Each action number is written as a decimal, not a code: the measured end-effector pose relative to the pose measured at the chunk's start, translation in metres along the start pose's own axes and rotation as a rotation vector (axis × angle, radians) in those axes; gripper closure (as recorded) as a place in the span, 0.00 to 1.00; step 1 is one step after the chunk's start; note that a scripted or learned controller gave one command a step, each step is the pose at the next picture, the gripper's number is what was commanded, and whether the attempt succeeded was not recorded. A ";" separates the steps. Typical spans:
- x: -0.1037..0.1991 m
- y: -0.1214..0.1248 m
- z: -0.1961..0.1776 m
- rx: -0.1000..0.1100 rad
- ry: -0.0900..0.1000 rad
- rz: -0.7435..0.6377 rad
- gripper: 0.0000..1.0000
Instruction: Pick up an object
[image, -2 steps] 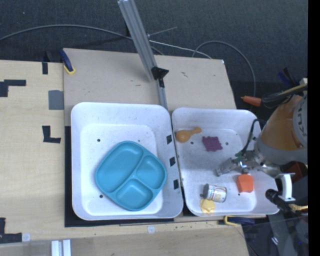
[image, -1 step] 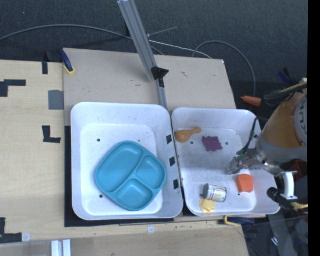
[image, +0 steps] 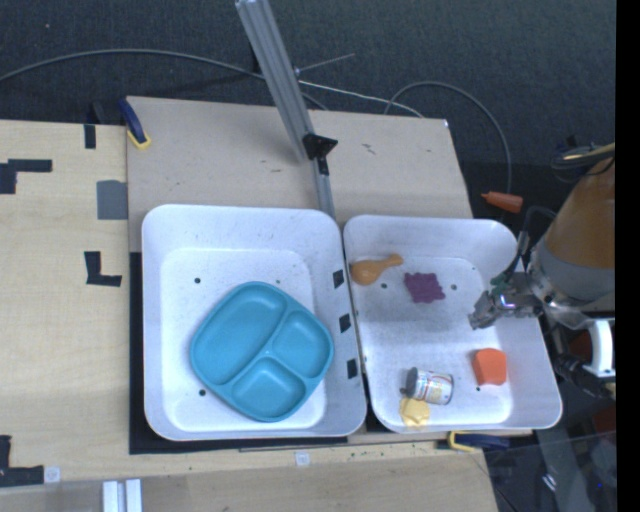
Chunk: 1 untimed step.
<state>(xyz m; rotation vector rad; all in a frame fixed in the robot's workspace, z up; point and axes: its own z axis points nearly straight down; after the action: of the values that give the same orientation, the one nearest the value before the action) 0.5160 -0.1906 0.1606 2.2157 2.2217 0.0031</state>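
The gripper (image: 484, 312) hangs over the right bin (image: 520, 408), near its right wall; how far it gapes I cannot tell, and nothing shows in it. An orange block (image: 489, 367) lies just nearer. A purple piece (image: 424, 287), orange drumstick (image: 375, 268), small can (image: 429, 385) and yellow lump (image: 415, 411) lie leftward. The left bin (image: 160, 300) holds a blue divided plate (image: 262, 350).

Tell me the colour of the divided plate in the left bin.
Light blue divided plate, seen in the camera view.
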 end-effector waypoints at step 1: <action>0.000 0.002 -0.053 0.000 0.000 0.000 1.00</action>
<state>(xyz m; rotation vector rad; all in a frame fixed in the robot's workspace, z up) 0.5173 -0.1903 0.2136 2.2159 2.2208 0.0030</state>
